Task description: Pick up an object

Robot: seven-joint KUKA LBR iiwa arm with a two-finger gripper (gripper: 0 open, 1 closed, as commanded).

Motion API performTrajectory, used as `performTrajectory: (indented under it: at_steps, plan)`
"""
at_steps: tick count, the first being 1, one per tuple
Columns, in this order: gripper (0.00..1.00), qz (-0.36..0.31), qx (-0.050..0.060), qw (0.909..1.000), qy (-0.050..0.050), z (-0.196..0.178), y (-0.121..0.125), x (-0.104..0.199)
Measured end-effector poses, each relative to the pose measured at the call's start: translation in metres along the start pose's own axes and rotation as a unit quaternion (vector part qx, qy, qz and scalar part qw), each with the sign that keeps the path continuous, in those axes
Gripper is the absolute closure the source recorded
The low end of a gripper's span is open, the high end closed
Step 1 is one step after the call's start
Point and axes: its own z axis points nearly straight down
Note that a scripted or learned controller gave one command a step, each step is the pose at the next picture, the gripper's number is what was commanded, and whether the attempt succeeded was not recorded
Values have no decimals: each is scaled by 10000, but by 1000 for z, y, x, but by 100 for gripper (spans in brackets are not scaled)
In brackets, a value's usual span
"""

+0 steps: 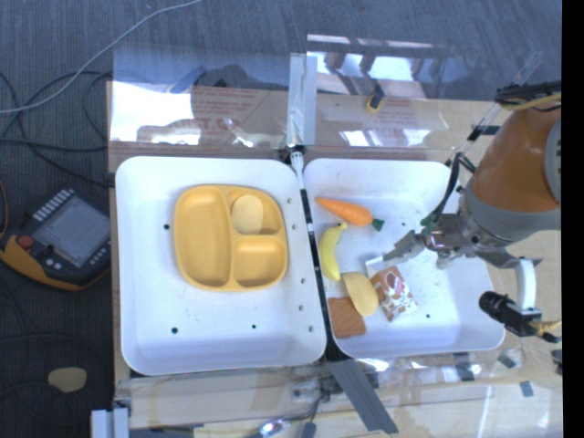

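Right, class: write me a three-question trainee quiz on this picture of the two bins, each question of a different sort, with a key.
1. True or false: the yellow divided tray sits in the same bin as the carrot.
2. Which item lies directly beside the banana, toward the bench's front? A) potato B) a spoon C) a cup
3. Fill in: the end effector hovers over the ___ bin.

Key: 1 false, the tray is in the left bin; 2 A; 3 right.
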Motion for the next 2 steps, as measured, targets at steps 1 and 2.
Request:
performTrajectory:
  at_steps: [1,2]
  plan:
    - [0,845,-4,9964,2,-28,0,2]
    - [0,268,-5,9996,8,97,-19,32]
